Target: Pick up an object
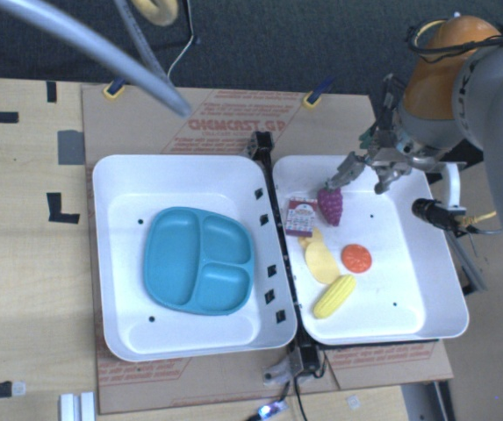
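Right bin [409, 261]: corn cob [334, 296], long axis lower-left to upper-right.

Red print on cardboard sheet [233, 121] under bins, seen upside down; looks like "CHEMICAL GUYS", letters blurred, reading uncertain. Small red-and-white packet [300, 217] in right bin [409, 314] carries printing, too small to read.

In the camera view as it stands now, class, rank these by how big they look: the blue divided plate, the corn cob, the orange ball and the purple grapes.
1. blue divided plate, by far the largest.
2. corn cob.
3. purple grapes and orange ball: they look too alike to rank.
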Controlling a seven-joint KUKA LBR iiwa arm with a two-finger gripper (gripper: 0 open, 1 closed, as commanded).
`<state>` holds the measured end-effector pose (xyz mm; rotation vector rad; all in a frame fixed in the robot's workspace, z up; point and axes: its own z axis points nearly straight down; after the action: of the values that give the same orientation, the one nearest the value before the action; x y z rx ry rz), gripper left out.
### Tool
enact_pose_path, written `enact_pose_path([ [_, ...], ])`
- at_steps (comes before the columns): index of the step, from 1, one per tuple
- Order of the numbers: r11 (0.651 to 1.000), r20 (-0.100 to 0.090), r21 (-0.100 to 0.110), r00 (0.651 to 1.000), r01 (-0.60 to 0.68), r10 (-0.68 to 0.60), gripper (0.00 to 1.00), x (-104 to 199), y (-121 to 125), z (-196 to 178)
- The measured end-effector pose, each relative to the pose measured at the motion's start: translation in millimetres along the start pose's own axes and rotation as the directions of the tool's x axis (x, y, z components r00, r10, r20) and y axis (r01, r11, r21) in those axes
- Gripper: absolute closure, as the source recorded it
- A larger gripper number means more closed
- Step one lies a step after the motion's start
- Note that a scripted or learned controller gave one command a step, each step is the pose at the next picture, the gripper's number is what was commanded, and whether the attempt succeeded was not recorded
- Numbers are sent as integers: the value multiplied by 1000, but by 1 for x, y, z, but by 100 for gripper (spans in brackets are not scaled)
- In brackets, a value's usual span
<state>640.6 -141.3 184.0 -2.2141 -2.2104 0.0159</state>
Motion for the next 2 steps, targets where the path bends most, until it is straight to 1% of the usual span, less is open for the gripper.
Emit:
enact_pose_path([
  [1, 1000, 2, -15, 1000, 3, -3, 0, 1, 3, -10],
  [2, 1000, 3, -12, 1000, 4, -4, 0, -2, 11, 37],
])
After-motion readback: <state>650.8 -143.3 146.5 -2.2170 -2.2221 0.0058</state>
